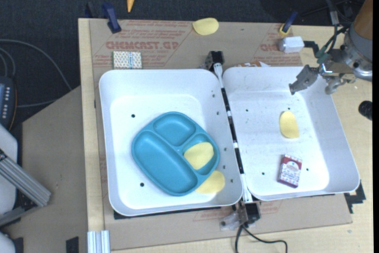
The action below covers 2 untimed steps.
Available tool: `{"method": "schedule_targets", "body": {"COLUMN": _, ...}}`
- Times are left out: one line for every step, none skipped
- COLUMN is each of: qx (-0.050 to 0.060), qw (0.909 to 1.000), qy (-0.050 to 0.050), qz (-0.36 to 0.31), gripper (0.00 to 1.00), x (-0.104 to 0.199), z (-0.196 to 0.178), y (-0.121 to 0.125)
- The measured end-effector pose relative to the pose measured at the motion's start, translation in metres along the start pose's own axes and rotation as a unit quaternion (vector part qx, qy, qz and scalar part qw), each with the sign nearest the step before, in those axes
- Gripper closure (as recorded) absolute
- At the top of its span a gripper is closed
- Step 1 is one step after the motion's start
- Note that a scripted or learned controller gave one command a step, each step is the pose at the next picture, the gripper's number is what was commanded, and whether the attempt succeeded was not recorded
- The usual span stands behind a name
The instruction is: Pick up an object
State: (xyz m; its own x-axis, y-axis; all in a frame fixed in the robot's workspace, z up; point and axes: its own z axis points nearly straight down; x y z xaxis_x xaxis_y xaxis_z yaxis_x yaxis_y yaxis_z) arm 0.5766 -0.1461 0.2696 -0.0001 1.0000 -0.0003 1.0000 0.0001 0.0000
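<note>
Over at three o'clock on the bench, the right bin (331, 145) carries two loose things: a yellow piece (289, 125) near its middle, and a small red packet (290, 170) lying toward five o'clock of that, the two apart. Up at one o'clock, the gripper (317, 79) hangs over the bin's far right rim, two dark fingers (301, 81) spread with clear space between them, nothing held. The grey arm (361, 47) runs off toward three o'clock. Across at nine o'clock, the left bin (118, 98) holds a blue divided plate (163, 154), with a yellow piece in its small compartment (199, 154) and another yellow piece (211, 182) just off the plate's five o'clock edge, touching it. Beyond the bins, at twelve o'clock, one more yellow piece on the board (205, 26).
</note>
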Motion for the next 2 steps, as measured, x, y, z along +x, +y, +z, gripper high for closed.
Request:
{"method": "schedule_targets", "body": {"qx": 0.003, "qw": 1.0, "qy": 0.001, "qz": 0.001, "gripper": 0.0, "x": -0.026, "z": 0.152, "y": -0.003}}
{"method": "schedule_targets", "body": {"qx": 0.002, "qw": 1.0, "qy": 0.001, "qz": 0.0, "gripper": 0.0, "x": -0.019, "z": 0.185, "y": 0.003}}
